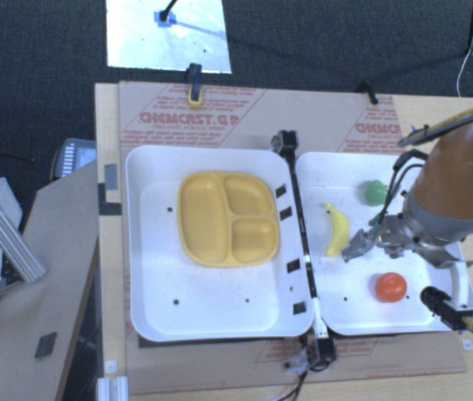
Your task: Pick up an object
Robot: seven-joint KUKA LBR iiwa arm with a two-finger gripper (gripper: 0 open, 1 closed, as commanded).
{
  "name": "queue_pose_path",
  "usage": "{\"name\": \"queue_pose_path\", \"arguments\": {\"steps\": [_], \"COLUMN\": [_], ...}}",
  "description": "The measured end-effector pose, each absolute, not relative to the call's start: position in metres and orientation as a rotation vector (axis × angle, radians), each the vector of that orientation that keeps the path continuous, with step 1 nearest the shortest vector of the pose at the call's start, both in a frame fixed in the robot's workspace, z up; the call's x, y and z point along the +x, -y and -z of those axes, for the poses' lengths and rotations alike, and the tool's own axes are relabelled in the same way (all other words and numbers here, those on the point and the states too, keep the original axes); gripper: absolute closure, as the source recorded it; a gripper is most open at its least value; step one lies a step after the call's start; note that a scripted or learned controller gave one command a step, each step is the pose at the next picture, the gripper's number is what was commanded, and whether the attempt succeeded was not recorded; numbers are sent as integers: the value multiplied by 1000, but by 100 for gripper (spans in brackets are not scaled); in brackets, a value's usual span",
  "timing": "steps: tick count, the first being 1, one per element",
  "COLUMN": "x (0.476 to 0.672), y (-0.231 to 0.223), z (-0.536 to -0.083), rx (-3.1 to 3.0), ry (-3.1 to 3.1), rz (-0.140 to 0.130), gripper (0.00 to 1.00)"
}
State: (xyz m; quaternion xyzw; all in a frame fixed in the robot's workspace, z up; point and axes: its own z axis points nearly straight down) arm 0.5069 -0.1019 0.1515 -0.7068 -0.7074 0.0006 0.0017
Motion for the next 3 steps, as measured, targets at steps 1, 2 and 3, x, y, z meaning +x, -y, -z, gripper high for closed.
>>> {"name": "queue_pose_path", "arguments": {"steps": [1,2,3], "x": [506,508,515], "y": [98,99,95], "z": [-109,-122,-167], "rx": [-2219,-2222,-2220], "ry": [2220,2223,2229], "rz": [-2,2,6], "gripper": [0,100,100]}}
